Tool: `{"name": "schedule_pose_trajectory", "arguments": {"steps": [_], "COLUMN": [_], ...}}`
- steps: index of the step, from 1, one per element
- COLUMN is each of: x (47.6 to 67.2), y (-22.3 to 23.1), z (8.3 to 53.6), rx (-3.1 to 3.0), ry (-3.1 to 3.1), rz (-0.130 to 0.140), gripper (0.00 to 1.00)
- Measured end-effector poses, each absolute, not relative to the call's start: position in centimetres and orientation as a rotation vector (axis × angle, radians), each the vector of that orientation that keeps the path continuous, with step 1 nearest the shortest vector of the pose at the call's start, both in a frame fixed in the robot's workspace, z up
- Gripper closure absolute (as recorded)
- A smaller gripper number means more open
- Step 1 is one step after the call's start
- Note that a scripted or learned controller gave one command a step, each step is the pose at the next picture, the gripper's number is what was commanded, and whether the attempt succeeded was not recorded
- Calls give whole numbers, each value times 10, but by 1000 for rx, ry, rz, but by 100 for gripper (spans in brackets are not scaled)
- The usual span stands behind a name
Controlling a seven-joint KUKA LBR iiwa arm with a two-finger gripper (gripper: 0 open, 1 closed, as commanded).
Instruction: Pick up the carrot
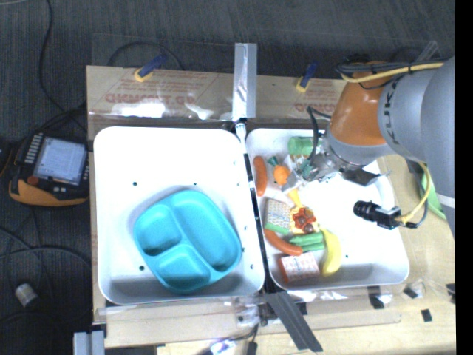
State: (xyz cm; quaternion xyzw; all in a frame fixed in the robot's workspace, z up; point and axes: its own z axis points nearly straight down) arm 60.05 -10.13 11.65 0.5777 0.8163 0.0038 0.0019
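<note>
Grey arm angles down into the right bin, gripper beside the carrot, grip state unclear

Dark grey carpet floor seen around light wooden bench. Black cables laid across carpet. Orange-cased handheld screen unit set on floor at far left.

We see a thick grey arm with rounded casings and a broad orange band above the wrist. Dark cables loop along it, a yellow-green cable hangs beside it, and the gripper looks metallic grey.
</note>
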Motion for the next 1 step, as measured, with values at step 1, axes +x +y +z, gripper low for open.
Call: {"name": "schedule_pose_trajectory", "arguments": {"steps": [1], "x": [588], "y": [-59], "z": [200], "rx": [1836], "ry": [2550], "rz": [-1], "gripper": [100]}}
